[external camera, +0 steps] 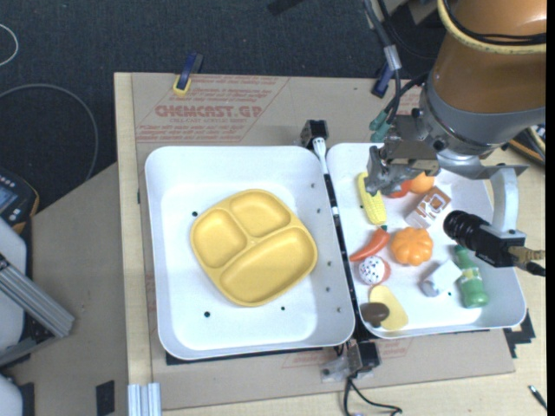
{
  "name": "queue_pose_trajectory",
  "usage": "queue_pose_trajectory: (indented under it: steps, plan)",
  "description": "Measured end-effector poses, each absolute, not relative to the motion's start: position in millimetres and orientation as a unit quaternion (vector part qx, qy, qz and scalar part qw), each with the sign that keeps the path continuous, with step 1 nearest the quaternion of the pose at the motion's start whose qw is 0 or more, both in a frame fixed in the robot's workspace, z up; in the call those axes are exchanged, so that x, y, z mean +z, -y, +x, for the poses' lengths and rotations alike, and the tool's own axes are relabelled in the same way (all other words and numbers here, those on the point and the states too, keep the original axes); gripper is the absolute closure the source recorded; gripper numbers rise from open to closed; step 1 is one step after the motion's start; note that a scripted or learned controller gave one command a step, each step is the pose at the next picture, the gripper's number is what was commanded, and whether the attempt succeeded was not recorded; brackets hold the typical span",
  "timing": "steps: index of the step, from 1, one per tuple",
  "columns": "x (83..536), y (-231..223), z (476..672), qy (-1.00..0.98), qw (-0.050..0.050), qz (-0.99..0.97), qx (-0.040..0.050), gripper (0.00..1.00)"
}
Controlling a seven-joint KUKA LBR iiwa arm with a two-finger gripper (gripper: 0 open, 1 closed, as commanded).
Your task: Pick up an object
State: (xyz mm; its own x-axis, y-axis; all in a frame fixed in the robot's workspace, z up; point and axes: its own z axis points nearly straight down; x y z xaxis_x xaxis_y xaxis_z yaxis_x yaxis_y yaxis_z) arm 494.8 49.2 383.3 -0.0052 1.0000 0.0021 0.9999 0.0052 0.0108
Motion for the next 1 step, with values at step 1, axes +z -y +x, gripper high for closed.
queue_pose_trajectory:
  steps: [1]
  plan:
    - [426.7,-94.4,479.1,-0.709,0.002,0.705,0.0028,1.0]
